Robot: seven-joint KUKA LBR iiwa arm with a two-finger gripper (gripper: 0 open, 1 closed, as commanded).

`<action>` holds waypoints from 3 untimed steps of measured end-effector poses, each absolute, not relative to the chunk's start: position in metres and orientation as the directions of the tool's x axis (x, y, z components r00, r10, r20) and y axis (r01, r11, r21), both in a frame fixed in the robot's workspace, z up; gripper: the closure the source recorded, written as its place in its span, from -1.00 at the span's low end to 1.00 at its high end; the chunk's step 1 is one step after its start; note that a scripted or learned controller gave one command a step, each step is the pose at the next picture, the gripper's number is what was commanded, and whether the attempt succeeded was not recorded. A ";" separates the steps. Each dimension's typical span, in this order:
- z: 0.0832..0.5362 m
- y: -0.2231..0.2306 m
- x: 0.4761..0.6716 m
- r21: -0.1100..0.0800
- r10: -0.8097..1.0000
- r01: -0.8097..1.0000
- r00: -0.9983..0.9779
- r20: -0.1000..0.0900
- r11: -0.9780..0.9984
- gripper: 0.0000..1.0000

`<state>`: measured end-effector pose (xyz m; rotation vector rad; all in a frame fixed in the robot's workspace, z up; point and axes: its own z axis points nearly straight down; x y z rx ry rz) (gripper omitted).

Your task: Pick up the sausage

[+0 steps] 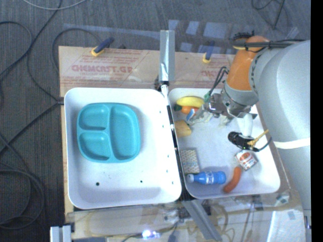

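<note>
At the right bin's point(275, 183) near right corner lies the sausage point(232, 180), just right of the blue bottle point(207, 177), while the claw point(214, 106), state unclear, hovers far side by the banana point(190, 102); approach step, next travel nearward.

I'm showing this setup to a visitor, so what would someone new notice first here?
The big grey arm with its orange band fills the right side, reaching over the right bin. In the left bin lies a bright blue divided tray. The right bin holds small clutter, with the orange sausage near its front edge beside a blue bottle.
</note>
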<state>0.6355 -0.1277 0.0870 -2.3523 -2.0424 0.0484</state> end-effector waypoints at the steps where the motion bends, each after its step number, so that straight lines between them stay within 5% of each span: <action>1: 0.089 -0.100 0.588 0.006 0.989 0.989 0.149 -0.004 -0.149 -1.00; 2: 0.100 -0.100 0.590 0.011 0.989 0.989 0.149 -0.003 -0.149 1.00; 3: 0.100 -0.099 0.590 0.011 0.989 0.989 0.148 -0.002 -0.148 -1.00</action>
